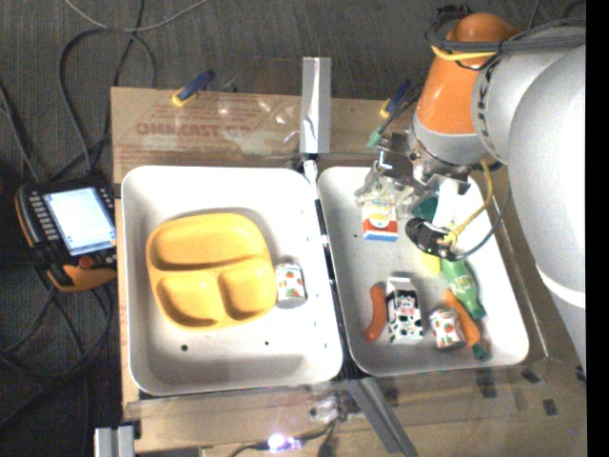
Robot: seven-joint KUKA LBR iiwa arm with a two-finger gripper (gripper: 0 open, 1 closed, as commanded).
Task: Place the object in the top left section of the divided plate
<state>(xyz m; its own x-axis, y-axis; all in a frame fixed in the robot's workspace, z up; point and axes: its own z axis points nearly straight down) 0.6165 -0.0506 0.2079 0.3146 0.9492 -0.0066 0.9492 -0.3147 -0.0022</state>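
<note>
Now: arm over R bin | gripper (388, 181) above small carton (380, 219), fingers' state unclear | yellow plate (211, 267) in L bin

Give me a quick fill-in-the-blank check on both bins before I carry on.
1. The yellow divided plate lies in the ____ bin.
2. The small can beside the plate touches its ____ edge.
3. The end effector is over the ____ bin.
4. The sausage lies just left of the black-and-white ____.

Missing words: left; right; right; carton
</note>
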